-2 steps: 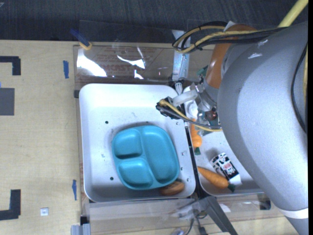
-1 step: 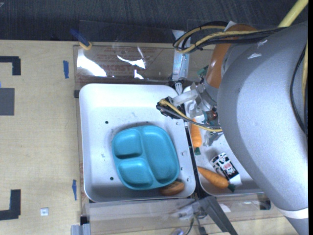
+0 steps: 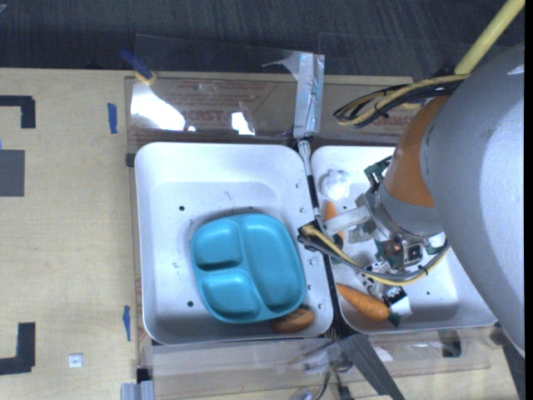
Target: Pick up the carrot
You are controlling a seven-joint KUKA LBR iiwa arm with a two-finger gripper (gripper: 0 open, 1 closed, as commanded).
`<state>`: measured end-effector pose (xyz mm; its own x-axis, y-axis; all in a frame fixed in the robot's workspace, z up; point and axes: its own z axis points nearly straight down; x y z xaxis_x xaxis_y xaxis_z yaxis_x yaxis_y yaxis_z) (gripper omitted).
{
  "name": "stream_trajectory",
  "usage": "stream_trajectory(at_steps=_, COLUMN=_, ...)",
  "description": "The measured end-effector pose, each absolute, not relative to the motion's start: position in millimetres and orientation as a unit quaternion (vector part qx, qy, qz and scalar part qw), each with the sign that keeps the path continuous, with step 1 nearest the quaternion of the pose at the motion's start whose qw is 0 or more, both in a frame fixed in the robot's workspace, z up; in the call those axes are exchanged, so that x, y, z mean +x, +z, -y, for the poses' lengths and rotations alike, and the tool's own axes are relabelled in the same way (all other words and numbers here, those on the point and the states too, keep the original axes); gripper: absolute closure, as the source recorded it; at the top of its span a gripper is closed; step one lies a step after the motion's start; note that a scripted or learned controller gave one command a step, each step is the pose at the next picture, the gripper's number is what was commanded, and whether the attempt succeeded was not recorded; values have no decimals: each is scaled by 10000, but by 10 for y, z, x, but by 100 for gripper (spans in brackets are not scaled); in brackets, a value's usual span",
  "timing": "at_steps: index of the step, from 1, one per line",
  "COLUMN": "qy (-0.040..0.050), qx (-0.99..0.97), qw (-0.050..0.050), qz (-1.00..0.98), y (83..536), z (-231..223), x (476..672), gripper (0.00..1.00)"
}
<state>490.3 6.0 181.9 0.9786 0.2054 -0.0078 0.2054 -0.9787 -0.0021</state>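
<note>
Near the right bin's (image 3: pixel 466 302) front edge, an unlabelled carrot (image 3: pixel 362 300); hand (image 3: pixel 391 252) above, grip state indiscernible.

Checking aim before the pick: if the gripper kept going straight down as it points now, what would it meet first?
Probably the right bin's white floor just above the carrot; the gripper looks slightly off it, though depth is unclear.

Bright, even overhead light — glare on the clear panel (image 3: pixel 225 107) (slightly soft focus).
</note>
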Motion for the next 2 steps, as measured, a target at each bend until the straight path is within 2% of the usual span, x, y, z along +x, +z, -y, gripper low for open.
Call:
stream_trajectory(at_steps=1, qy=36, qx=-9829, qw=14, qz=1844, y=1820, z=511, x=4794, gripper=0)
stream_trajectory(at_steps=2, qy=22, qx=-9938, qw=3, qz=1107, y=1819, z=192, x=4800, gripper=0)
